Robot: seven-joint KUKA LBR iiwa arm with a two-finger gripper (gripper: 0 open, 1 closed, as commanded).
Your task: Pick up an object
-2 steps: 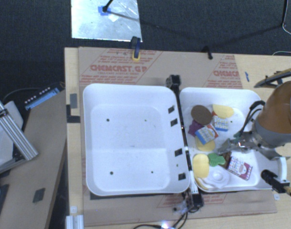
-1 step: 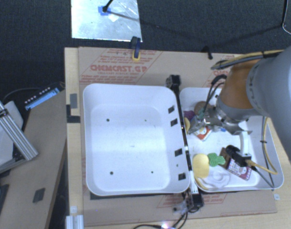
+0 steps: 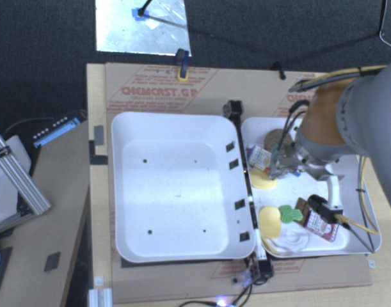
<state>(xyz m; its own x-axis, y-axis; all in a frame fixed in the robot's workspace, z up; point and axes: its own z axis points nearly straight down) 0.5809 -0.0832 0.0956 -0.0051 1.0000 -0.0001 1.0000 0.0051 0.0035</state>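
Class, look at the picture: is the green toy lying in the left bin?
No. The green toy lies in the right bin, beside a yellow toy.

The right-hand shallow white bin (image 3: 365,190) holds a loose cluster of small items. A flat pale-yellow round piece (image 3: 264,181) lies near its left wall, and beside it a colourful printed packet (image 3: 259,157). Lower down sit a yellow rounded object (image 3: 269,220), a small green knobbly toy (image 3: 289,213), a dark red packet (image 3: 321,224) and a crumpled white cloth (image 3: 290,240).
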